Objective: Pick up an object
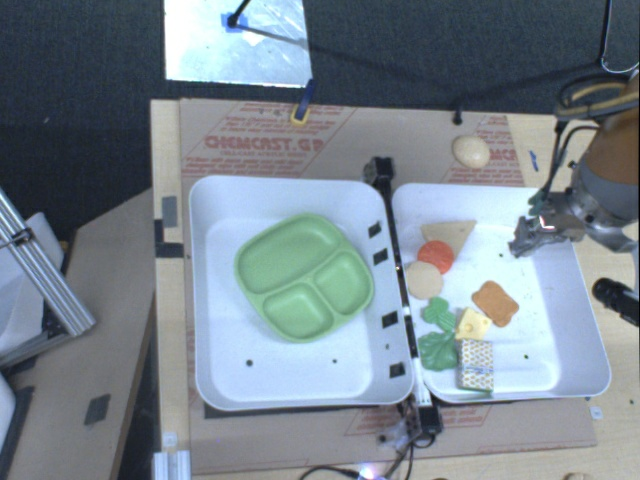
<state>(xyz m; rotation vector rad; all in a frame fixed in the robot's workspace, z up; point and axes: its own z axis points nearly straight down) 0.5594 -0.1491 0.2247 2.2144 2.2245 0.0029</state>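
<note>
Bins sit side by side on the bench, and nearest the camera, at the right bin's (pixel 575 368) six o'clock corner, stands a patterned packet (pixel 476 364) touching a yellow block (pixel 473 323) and green leafy pieces (pixel 436 334). Just beyond, at about three o'clock from the block, lies an orange-brown piece (pixel 495 302). Farther back come a pale round piece (pixel 424 281), a red one (pixel 436 255) and a tan wedge (pixel 449 234). The left bin (pixel 215 268) holds a green divided plate (pixel 304 276). The gripper (pixel 530 236) hovers over the right bin's two o'clock edge, holding nothing visible; how wide it stands I cannot tell. Beyond the bins, a beige ball (pixel 471 151) rests on the cardboard (pixel 262 140).
</note>
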